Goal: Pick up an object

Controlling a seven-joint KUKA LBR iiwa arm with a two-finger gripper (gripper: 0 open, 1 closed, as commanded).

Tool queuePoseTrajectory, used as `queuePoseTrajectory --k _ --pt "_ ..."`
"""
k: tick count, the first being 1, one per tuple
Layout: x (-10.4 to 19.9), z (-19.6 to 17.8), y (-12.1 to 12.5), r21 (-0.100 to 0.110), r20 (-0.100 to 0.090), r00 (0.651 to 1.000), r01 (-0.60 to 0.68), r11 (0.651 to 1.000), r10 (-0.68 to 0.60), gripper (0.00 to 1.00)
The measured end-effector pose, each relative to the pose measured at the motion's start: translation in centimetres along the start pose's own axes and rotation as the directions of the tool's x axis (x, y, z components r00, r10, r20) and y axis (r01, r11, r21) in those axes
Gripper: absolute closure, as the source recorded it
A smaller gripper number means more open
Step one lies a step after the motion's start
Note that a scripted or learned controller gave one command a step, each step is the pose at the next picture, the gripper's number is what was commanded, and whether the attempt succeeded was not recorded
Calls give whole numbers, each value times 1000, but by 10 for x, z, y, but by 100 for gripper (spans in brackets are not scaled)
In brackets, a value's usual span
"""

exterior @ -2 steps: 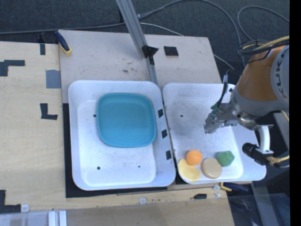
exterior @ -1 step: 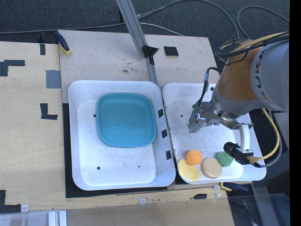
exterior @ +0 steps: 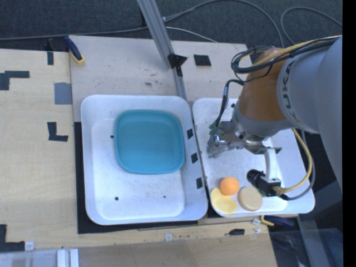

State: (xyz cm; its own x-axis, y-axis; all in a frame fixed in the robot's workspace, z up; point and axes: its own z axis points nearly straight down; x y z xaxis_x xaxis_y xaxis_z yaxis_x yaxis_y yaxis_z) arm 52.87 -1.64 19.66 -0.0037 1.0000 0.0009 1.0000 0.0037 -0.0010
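Targets first: an orange ball [exterior: 228, 186], a pale yellow disc [exterior: 223, 202] and a tan round piece [exterior: 250, 198] sit bunched in the near corner of the right bin [exterior: 295, 204], ball touching the disc, tan piece just beside both. Claw [exterior: 216, 144] is down over the same bin's far-left part, close to the dividing wall, well apart from that cluster; whether it is apart or together I cannot tell, the wrist hides it. Nothing is visibly gripped. Trouble ahead, as I read it: a close right here would likely catch bare floor. Go for the cluster and the ball may roll off or a neighbour get shoved, since they're packed against the rim. Black cable fitting [exterior: 261, 181] by the ball could snag. Left bin [exterior: 94, 166] carries a blue square plate [exterior: 149, 141], flat and hard to pinch. Table [exterior: 33, 166] lies beyond.
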Motion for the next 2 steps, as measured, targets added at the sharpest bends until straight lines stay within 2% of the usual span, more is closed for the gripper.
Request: queuePoseTrajectory --k 2 --pt "105 -3 -2 0 0 1000 1 1000 -1 100"
